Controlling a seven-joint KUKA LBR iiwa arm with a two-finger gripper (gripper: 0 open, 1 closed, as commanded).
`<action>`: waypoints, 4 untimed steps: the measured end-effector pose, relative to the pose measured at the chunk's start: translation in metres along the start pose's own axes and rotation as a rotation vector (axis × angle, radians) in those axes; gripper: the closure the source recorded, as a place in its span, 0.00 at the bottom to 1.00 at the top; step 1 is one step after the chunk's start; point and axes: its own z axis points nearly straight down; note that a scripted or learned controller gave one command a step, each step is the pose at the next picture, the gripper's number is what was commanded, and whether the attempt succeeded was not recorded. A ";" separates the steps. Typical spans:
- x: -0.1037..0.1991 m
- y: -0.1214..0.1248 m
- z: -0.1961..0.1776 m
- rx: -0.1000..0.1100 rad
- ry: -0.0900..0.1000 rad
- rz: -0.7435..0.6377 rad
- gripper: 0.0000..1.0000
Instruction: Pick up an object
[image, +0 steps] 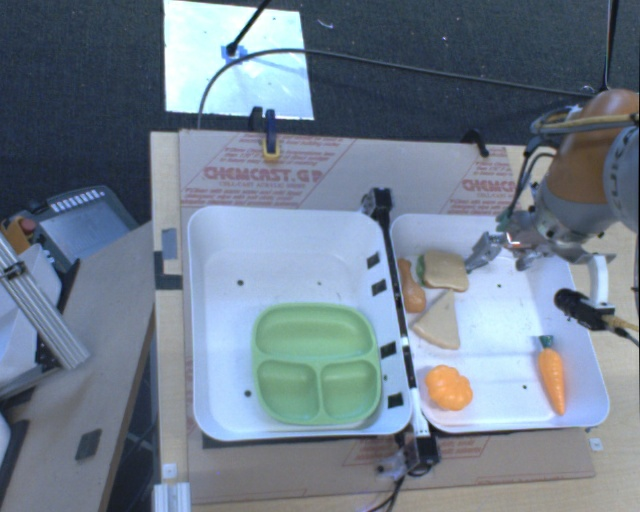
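The right bin (500, 405) holds several toy foods. A sandwich with a green filling (443, 270) lies at its far left, beside an orange sausage (410, 285) along the left wall. A tan bread wedge (440, 325) sits below them, an orange pumpkin (449, 388) near the front, and a carrot (552, 376) at the front right. My gripper (505, 254) hangs over the far part of this bin, just right of the sandwich. Its fingers (482, 250) are spread open with nothing between them.
The left bin (230, 260) holds a green divided plate (317, 362) near its front. A black clip (380, 205) sits where the two bins meet at the back. The arm (590, 170) comes in over the right bin's far right corner. A grey device (75, 225) stands off the bench at left.
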 end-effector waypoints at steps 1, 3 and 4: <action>-0.002 0.004 0.060 -0.003 0.000 0.003 0.00; -0.002 0.009 0.048 -0.014 -0.001 0.000 1.00; -0.004 0.021 -0.008 -0.007 -0.001 0.000 1.00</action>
